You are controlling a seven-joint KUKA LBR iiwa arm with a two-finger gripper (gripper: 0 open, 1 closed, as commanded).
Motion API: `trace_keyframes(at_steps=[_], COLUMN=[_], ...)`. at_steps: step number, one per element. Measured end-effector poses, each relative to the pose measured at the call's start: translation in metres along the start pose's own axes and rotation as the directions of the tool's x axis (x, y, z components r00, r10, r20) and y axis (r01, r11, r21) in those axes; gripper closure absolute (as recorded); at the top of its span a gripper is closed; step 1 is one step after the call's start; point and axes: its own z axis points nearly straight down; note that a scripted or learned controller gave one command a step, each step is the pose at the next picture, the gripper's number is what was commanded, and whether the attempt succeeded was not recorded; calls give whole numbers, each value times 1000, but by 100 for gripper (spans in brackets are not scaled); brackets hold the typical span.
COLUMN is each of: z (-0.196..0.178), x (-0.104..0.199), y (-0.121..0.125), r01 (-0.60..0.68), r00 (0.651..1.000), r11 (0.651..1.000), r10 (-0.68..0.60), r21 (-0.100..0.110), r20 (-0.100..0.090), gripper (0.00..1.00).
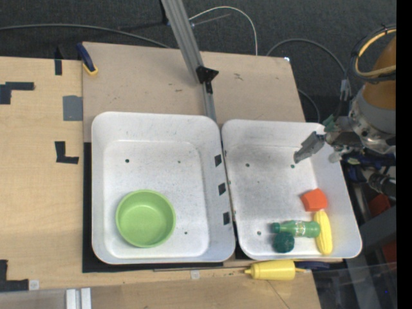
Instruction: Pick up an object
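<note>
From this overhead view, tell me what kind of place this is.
Likely a robotics lab test bench: two white bins side by side, a robot gripper reaching in, loose cables on dark carpet behind.

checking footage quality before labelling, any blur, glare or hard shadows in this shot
Camera view: lighting even and soft, no glare on the white bins; the pincer is dark and slightly soft; the green bowl and orange block read sharp enough, with faint shadows; overall resolution is low.
</note>
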Motion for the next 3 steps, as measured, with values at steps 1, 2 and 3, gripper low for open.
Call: trace_keyframes(at_steps=[1, 2, 3], z=[0, 53, 117], x=[0, 10, 10], y=[0, -2, -6], r01=[-1, -2, -2], r00=[1000, 1000, 1000], r11=[1000, 1000, 1000], r10=[1, 2, 2], r21=[0, 5, 8], r20=[0, 0, -1], gripper=[0, 0, 0])
